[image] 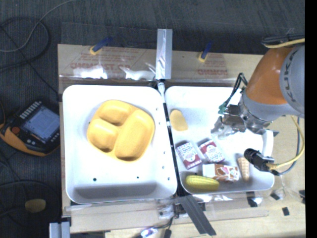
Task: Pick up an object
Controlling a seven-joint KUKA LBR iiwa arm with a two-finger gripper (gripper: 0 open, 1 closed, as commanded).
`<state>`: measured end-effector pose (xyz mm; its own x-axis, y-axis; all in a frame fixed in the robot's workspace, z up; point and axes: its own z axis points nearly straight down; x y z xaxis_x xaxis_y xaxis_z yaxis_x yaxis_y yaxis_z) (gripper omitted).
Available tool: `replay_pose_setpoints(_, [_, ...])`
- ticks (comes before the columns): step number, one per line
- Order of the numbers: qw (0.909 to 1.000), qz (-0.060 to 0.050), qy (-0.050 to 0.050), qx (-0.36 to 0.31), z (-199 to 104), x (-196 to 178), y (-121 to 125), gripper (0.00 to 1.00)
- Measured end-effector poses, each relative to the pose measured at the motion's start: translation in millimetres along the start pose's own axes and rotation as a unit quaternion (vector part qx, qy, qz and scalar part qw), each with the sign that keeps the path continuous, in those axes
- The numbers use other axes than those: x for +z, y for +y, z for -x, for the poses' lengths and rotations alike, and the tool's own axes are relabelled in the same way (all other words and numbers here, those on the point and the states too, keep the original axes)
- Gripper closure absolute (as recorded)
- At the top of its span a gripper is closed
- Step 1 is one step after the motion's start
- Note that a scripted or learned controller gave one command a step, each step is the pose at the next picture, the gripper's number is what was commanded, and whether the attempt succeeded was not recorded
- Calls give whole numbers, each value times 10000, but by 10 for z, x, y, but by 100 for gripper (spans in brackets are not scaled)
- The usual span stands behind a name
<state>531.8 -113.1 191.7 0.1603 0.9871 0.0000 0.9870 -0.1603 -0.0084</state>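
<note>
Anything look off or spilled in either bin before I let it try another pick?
Nothing spilled or damaged. The yellow bread-roll cluster sits in the left bin. In the right bin, the corn cob and three snack packets crowd the near side, possibly awkward to grasp.

the arm (pixel 277 83) runs off the right edge and covers the right bin's (pixel 198 100) far corner. the gripper's (pixel 225 128) fingers blur together; packet (pixel 188 154) labels too small to read.

The floor (pixel 148 9) is dark grey carpet. Thin cables (pixel 29 33) curl across it at the left. A light wooden surface (pixel 237 66) sits in the middle. An orange and black handheld box with a screen (pixel 32 128) lies on the floor.
</note>
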Motion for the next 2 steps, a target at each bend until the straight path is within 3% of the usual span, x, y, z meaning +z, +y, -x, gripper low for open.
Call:
replay_pose_setpoints(1, [9999,-5,-5,118,-524,130,107,100])
replay_pose_setpoints(2, [9999,-5,-5,118,-524,130,107,0])
